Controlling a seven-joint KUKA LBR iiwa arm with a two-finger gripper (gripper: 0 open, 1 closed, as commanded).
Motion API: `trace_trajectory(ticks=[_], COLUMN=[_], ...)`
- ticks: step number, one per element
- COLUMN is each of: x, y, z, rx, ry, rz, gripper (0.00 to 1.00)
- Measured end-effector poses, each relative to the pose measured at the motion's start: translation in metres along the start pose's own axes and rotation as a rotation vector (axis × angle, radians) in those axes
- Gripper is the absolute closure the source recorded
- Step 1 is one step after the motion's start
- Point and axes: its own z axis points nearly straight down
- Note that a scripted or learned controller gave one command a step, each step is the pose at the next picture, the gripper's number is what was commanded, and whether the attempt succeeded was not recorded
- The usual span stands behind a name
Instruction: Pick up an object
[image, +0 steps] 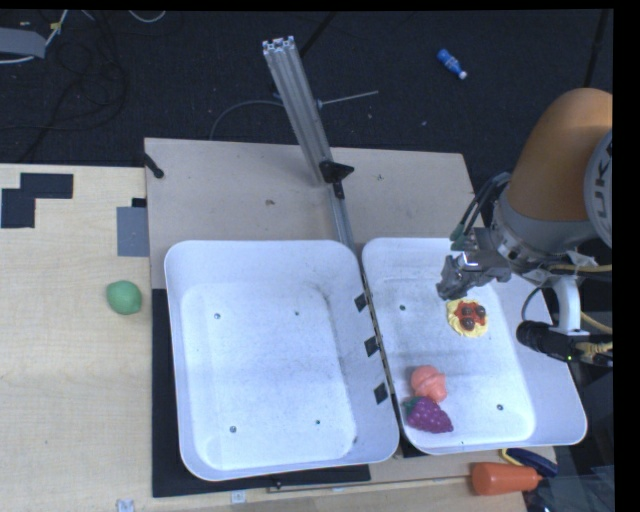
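We hover our end effector (458, 282) just above the pizza (468, 318); grip state unclear. Flat toy may slip out.

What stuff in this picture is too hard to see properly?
- Gripper, camera view: dark and small, so open or shut is unclear.
- Yellow toy: the gripper hides its top edge; its details are too small.
- Orange thing: the bin and frame bottom cut it off.
- Blue thing: too tiny to name.
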Motion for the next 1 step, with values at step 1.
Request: trace_trajectory(ticks=[1], x=[0.0418], y=[0.0201], z=[0.0132], rx=[0.0], ry=[0.0], rz=[0.0], gripper=[1.0])
